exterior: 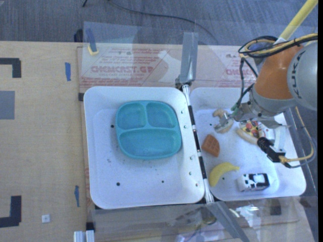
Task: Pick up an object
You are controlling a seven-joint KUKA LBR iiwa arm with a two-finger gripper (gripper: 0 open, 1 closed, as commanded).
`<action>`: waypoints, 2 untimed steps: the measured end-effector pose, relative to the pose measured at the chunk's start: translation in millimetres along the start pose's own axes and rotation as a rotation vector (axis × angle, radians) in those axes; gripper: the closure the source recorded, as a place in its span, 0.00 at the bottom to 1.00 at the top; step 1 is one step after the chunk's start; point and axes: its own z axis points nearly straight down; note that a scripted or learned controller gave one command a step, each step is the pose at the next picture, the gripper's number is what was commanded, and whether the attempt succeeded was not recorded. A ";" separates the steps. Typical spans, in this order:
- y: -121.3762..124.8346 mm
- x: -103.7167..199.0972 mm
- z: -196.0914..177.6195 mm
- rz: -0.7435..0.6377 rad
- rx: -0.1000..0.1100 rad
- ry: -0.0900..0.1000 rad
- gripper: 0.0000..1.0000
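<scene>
Camera view looks down at a slant on a wooden tabletop (40,150) that carries two shallow white bins side by side. The left bin (101,185) holds a teal divided plate (149,130) with three compartments, lying flat in the upper middle of the bin, and some small dark specks around it. The right bin (292,185) holds several small things. A tan, curved piece (221,121) lies near the upper left of this bin; I cannot say exactly what it is. Below it lies an orange-brown waffle-like wedge (211,145), close to the wall between the bins. Further down is a yellow banana (222,172), and to its right, near the front wall, a small white and black toy vehicle (253,182). A colourful item (251,131) with red and yellow parts lies under the arm and is partly hidden. The grey arm with its orange band (275,77) reaches in from the right, above the upper part of the right bin. The tool (233,116) is low, just beside the tan curved piece and perhaps touching it. Whether the tool is released or clenched, I cannot tell, and no thing is seen gripped in it. Black and yellow cables (282,158) hang from the arm over the right side of the bin.
</scene>
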 end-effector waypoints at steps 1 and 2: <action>60.0 -4.0 10.2 -0.117 0.005 0.000 0.00; 19.5 8.5 8.5 -0.290 0.000 0.001 0.00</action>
